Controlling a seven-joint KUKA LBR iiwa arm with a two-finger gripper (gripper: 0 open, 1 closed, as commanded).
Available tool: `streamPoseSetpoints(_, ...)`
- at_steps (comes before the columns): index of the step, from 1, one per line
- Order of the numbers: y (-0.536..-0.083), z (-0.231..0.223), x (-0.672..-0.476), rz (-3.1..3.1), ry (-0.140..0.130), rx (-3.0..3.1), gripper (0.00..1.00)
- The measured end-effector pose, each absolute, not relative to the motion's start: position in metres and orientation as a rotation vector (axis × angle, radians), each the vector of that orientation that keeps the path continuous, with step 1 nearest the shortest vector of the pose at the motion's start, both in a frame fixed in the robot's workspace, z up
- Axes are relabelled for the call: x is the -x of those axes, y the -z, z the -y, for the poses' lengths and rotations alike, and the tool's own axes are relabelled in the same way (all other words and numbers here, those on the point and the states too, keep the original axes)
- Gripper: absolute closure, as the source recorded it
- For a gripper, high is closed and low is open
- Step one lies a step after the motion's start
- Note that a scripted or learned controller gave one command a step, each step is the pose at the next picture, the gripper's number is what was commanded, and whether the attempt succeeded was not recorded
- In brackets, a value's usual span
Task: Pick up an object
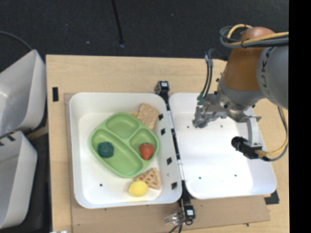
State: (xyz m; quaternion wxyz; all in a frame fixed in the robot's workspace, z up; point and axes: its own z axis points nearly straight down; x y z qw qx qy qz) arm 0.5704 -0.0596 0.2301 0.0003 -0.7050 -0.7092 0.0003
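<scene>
Camera view looks down at a slant on the wooden bench [58,76], with two shallow white bins sitting side by side across the middle of the frame. The right bin [218,178] has a bare white floor with plenty of open room, and the arm hangs over its upper part, coming in from the right edge. The gripper [200,119] points down and to the left above that bin's upper left area, close to the divider between the bins; whether it is wide or narrow I cannot tell, and nothing shows in its grasp.

Over to the left bin [77,178], where all the objects are. A green divided plate [121,164] lies in its middle, long axis running from upper right to lower left. A dark teal ball [105,149] sits in the plate's left compartment, a red strawberry [147,151] in its right one. A tan cracker square [146,115] touches the plate's upper right rim. Just below the plate, near the bin's lower edge, a yellow lemon [138,189] lies touching a pizza slice [152,178], which lies close to the divider wall.
</scene>
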Motion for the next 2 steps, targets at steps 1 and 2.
streamPoseSetpoints(1, -0.227, 0.010, -0.568, 2.228, -0.001, 2.213, 1.00)
streamPoseSetpoints(2, -0.239, -0.046, -0.582, 2.230, 0.002, 2.212, 1.00)
